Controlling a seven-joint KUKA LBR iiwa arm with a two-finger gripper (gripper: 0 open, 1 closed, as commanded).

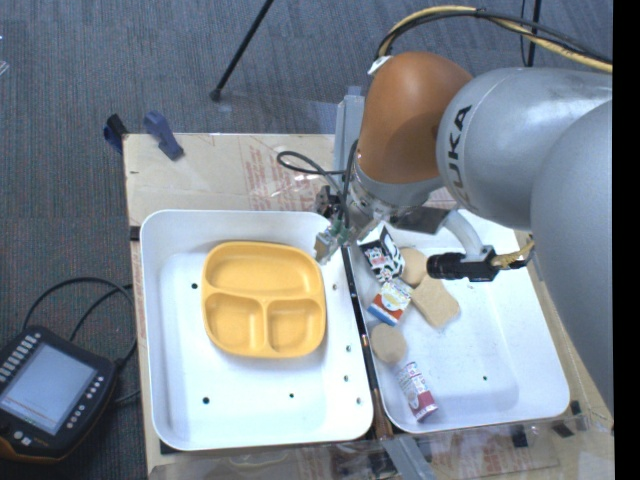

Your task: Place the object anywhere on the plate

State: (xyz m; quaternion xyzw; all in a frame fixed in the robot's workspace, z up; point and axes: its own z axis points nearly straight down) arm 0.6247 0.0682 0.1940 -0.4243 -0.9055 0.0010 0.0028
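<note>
A yellow plate (264,298) with three compartments lies in the left white bin (170,368); nothing rests on it. My gripper (329,236) hangs just past the plate's upper right corner, above the seam between the two bins. Nothing can be made out between its tips. In the right bin (500,368), close to the seam, lie a black-and-white carton (383,256), a small blue, white and red carton (390,304), a tan slice (437,302), a round tan piece (389,344) and a red-and-white tube (419,389).
The big grey arm with its orange band (410,118) covers the upper part of the right bin. A tablet (45,388) lies on the floor at the left. Blue clamps (160,133) sit at the bench's back left corner.
</note>
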